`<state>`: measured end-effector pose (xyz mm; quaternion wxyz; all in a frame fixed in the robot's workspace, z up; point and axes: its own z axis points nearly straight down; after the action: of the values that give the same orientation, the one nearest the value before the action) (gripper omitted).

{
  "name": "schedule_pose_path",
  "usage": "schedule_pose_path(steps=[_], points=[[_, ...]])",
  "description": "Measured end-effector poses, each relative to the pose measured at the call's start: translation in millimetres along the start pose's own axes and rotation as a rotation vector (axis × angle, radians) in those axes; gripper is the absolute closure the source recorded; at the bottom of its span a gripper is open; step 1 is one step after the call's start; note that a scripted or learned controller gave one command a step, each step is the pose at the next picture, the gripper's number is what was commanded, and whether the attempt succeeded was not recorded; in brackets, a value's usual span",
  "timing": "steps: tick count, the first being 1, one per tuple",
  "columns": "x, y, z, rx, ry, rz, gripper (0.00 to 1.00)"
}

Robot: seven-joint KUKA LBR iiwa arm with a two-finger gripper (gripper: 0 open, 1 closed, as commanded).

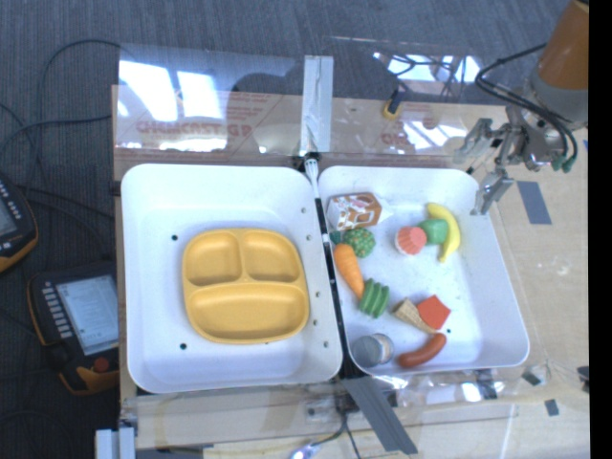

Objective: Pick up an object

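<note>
Closest to you, along the near edge of the right bin (497,285), sit a metal cup (373,350) on its side and a brown sausage (422,351). Just behind them lie a red block (435,311) touching a cone-shaped wedge (409,313), a green pepper piece (374,298), and an orange carrot (349,270) with a broccoli head (360,242) at its top. Further back you have a gingerbread-house cookie (354,210), a red-and-green strawberry-like piece (417,237) and a yellow banana (447,229). The left bin (153,208) holds a yellow divided plate (246,284).

Your gripper (495,165) hangs just outside the right bin's far right corner, above the surface, carrying nothing; its fingers look parted, pointing down toward the corner.

By my reading, you are at the approach step: no object is picked yet. The banana is the nearest candidate. Your next move calls for bringing the gripper in over the bin, squaring the fingers across the banana's narrow width, then descending. Watch the neighbouring strawberry piece, which lies just beside it.
</note>
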<state>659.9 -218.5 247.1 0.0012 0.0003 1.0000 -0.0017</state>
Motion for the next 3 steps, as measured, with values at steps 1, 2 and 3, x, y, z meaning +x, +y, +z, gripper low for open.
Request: schedule_pose_path(steps=[1, 2, 3], points=[[7, 15, 132, 0.0, 0.002, 0.032, 0.0], [20, -4, 158, 0.002, -0.007, 0.042, 0.0], [30, 66, 157, -0.002, -0.01, 0.127, 0.0]])
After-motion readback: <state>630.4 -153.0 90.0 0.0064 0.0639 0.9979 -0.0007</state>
